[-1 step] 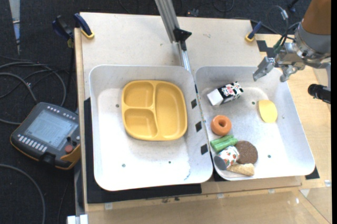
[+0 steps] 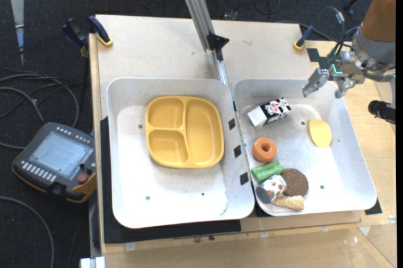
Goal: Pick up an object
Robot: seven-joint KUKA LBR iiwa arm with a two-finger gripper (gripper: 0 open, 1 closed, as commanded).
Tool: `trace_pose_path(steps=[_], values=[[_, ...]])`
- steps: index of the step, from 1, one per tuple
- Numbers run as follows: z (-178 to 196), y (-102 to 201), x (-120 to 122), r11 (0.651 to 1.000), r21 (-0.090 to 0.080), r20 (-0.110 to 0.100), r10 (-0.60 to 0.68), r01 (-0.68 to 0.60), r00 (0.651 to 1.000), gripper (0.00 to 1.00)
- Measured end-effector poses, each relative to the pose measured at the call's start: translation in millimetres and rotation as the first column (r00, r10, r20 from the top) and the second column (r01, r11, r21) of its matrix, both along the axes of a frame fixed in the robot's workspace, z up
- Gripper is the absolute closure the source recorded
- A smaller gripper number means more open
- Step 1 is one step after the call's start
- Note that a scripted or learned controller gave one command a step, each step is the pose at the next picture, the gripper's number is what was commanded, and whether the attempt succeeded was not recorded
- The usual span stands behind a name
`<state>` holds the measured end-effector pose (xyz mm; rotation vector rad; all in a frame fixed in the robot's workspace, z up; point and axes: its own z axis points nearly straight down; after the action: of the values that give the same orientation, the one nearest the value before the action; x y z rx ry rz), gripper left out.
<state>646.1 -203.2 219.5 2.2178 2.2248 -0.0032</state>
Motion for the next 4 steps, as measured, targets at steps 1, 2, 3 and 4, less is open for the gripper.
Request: trace_pose_path(steps=[1,2,3,4], values=[[-56.6,8.0,6.2,1.0,0.002,-0.003,0.001,-0.001,1.0,0.0],[-102.5,16.3,3.2,1.0,0.003,0.009,0.0,0.0,1.0,0.0],[-100.7,14.1,8.4,1.0,-0.006,0.025,-0.001,0.001,1.0,0.0],[-89.8,14.4,10.3,1.0,-0.007,0.031,0.001,-0.001,1.0,1.0]])
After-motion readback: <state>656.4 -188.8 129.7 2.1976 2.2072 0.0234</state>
